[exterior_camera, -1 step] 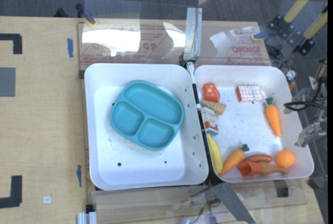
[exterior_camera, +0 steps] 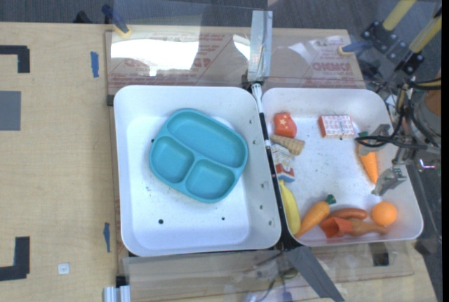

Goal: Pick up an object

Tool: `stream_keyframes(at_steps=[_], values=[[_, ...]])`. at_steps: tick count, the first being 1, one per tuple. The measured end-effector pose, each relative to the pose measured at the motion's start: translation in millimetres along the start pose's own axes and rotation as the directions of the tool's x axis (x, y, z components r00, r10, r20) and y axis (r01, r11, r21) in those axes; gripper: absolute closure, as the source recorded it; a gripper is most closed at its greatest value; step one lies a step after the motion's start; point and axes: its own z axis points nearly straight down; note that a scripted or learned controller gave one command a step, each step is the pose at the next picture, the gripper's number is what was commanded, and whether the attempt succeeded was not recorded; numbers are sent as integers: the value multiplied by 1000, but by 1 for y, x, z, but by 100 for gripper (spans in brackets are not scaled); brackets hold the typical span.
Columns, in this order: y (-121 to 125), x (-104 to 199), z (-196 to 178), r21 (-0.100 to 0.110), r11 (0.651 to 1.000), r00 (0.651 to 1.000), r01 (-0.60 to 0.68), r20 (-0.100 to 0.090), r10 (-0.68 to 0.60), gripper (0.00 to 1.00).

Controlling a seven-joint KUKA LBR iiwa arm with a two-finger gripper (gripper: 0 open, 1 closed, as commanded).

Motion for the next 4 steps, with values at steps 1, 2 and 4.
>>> stream_keyframes(at_steps=[1, 2, 4], values=[[-16, -20, 79, 8, 998, 998, 57, 18, -58, 0], [-14, -24, 66, 12, 998, 998, 61, 31, -62, 100], [36, -74, 56, 5, 955, 955, 297, 6, -297, 100]])
